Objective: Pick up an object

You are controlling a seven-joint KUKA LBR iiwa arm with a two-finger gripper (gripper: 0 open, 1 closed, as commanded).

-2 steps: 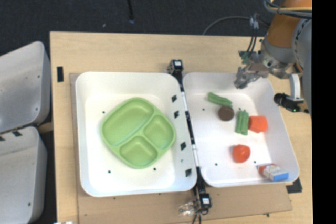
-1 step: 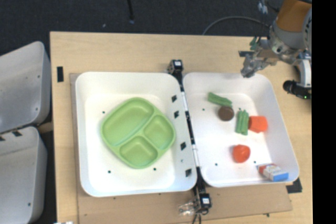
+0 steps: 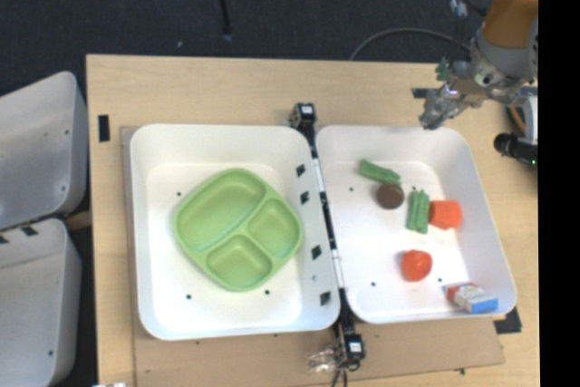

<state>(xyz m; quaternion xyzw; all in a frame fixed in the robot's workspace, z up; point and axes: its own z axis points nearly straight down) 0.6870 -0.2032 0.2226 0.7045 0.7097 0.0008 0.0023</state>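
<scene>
The arm (image 3: 509, 14) is reaching in at the upper right, its orange band showing above the wrist, and the claw (image 3: 441, 113) is hanging over the desk (image 3: 217, 91) just beyond the far rim of the right bin (image 3: 485, 195). Nothing is sitting between its tips, though whether they are spread or closed cannot be told at this size (they are reading as one small grey cluster).

The right bin is carrying the loose objects. A green stick (image 3: 378, 171) is lying tilted near the middle, with a brown round piece (image 3: 390, 196) just below it. Another green piece (image 3: 418, 210) is standing on end in the picture beside an orange block (image 3: 446, 214), the two touching or nearly so. A red rounded object (image 3: 416, 265) is resting lower down, well apart from the claw, and a small box in white, red and blue (image 3: 471, 297) is lying in the near right corner.

The left bin (image 3: 145, 195) is holding a green divided plate (image 3: 238, 228) with three compartments, lying flat and turned at an angle.
</scene>
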